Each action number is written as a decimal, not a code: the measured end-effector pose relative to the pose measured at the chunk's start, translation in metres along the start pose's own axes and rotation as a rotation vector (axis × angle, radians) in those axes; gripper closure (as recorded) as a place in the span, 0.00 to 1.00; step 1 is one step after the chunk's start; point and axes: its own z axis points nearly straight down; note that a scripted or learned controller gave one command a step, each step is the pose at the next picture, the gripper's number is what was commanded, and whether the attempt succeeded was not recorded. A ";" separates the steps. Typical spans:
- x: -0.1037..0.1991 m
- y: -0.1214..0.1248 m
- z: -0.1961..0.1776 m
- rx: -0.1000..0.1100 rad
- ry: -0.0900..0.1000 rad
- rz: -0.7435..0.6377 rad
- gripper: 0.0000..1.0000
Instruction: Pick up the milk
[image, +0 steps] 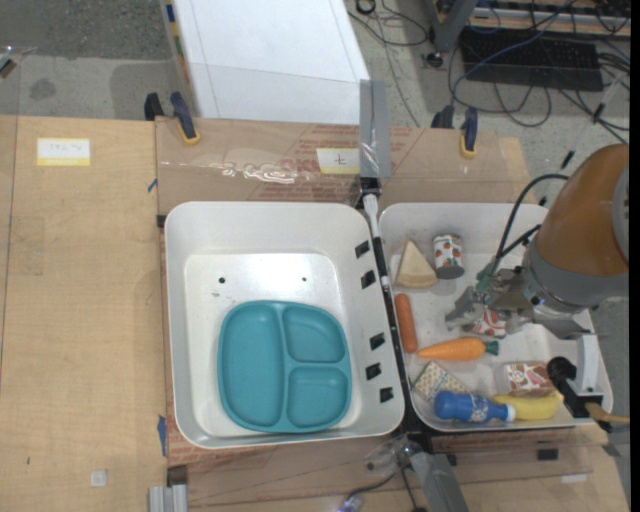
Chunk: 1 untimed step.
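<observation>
In the right bin (400, 225), a small red-and-white carton (491, 323) that looks like the milk lies near the middle, partly hidden by my gripper (478, 302). The gripper hangs low over the carton's upper left side, right above it or touching it. From this angle I cannot make out whether anything is gripped. The grey arm with its orange band (595, 215) comes in from the right and covers the bin's right side.
Around the carton lie a carrot (455, 350), a sausage (405, 322), a cheese wedge (415, 266), a small can (447, 255), a white-and-brown carton (526, 378), a banana (532, 407), a blue bottle (468, 407) and a patterned cracker (431, 379). The left bin (185, 300) holds a teal divided plate (284, 365).
</observation>
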 end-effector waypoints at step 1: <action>-0.059 0.001 -0.015 -0.001 -0.001 -0.056 0.00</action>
